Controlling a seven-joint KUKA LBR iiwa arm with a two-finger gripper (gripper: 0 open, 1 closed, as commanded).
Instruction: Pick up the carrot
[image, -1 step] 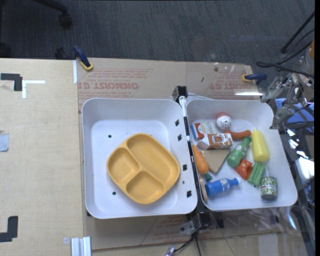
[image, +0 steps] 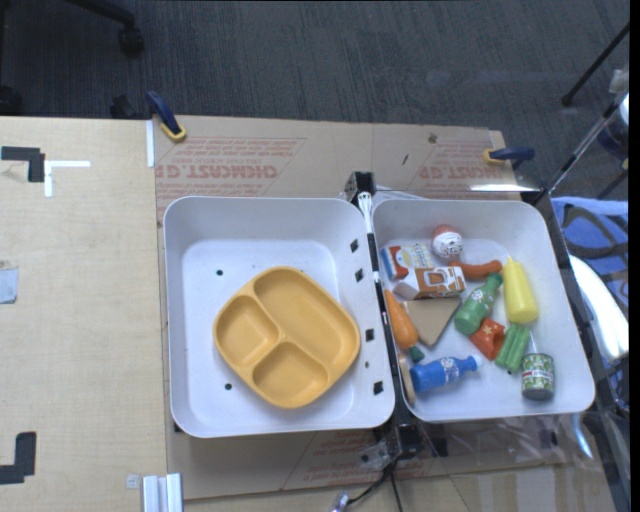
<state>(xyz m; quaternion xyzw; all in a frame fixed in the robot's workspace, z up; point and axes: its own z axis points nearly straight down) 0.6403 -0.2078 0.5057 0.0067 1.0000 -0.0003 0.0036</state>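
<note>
Your carrot (image: 401, 322) lay against the right bin's (image: 566, 300) left wall, wedged beside the carton (image: 432, 283) and above the blue bottle (image: 443, 373), so it sat crowded. The gripper's state I couldn't tell you.

We log a dark grey carpeted floor (image: 330, 60) along the top, with a chair's castors (image: 130, 40) at upper left. Light wood worktop (image: 75, 300), overlaid by printed cardboard sheet (image: 300, 155) held by two blue-and-yellow clamps (image: 165, 115). Even, diffuse lighting.
</note>
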